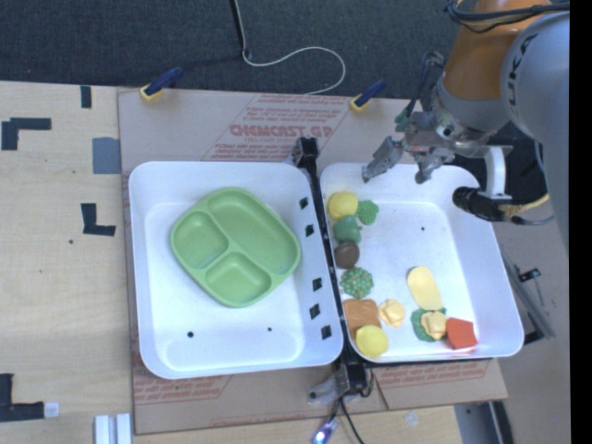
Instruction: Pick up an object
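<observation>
My gripper (pixel 403 167) hangs over the back edge of the right bin (pixel 481 248), its two fingers spread open with nothing between them. Below it, along the bin's left side, lie a yellow lemon-like ball (pixel 342 203), a green broccoli piece (pixel 367 214), a brown ball (pixel 347 254), another green piece (pixel 357 281), an orange block (pixel 361 313) and a yellow ball (pixel 371 341). Toward the bin's front right lie a pale yellow oval (pixel 425 288), a small yellow-green item (pixel 429 324) and a red block (pixel 461 333).
The left bin (pixel 166 340) holds a green divided plate (pixel 235 245). A black divider with clips (pixel 319 248) runs between the bins. The arm's orange band (pixel 490 26) and grey body stand at the back right. A cable (pixel 277 58) loops behind the bins.
</observation>
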Robot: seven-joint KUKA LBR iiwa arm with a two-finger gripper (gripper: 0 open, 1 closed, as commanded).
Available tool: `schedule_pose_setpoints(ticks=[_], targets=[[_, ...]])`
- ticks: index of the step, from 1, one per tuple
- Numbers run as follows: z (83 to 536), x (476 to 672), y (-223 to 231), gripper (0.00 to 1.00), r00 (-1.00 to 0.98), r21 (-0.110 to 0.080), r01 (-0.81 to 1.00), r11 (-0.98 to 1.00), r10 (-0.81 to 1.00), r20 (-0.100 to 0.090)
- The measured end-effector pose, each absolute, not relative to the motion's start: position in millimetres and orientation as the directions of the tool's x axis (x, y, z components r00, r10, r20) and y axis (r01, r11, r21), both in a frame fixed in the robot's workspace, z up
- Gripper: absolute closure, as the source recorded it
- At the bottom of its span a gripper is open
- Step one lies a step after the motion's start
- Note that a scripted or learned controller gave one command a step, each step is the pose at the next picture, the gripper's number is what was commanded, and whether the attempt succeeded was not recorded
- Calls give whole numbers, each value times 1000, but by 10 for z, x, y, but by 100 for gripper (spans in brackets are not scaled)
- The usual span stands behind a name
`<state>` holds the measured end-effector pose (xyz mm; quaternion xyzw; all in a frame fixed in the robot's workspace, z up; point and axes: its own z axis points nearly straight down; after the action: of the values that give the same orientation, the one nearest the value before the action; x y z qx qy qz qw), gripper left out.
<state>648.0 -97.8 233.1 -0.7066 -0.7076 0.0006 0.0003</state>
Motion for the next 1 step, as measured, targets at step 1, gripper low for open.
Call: schedule_pose_setpoints(ticks=[1], targets=[[1072, 6382, -928, 0, -1, -11, 1000, 1, 1000, 1]])
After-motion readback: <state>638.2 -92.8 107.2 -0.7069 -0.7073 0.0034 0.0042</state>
